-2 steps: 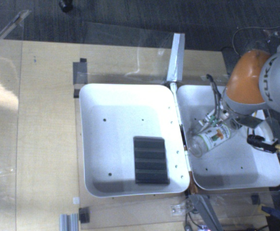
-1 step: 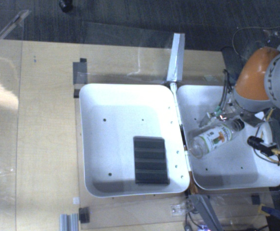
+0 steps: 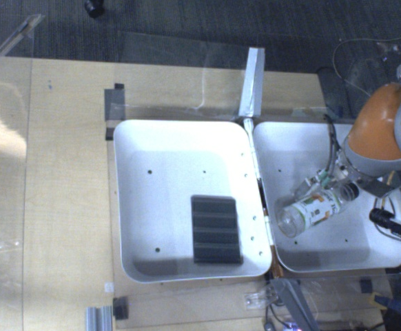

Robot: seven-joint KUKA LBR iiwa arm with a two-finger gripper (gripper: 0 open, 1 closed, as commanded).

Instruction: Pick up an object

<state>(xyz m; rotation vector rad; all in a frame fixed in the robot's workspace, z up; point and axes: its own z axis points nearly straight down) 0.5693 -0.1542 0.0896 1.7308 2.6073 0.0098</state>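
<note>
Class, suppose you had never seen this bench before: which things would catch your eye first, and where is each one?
The orange band on the grey arm at the right edge stands out most. Next comes the black ridged block lying flat in the left bin, dark against the white. In the right bin a clear bottle with a label lies on its side, with the gripper at its upper end.

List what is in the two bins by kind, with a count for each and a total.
Black ribbed block, lying in the left bin: 1
Clear plastic bottle with a label, lying on its side in the right bin, at the gripper: 1
Total: 2
</note>
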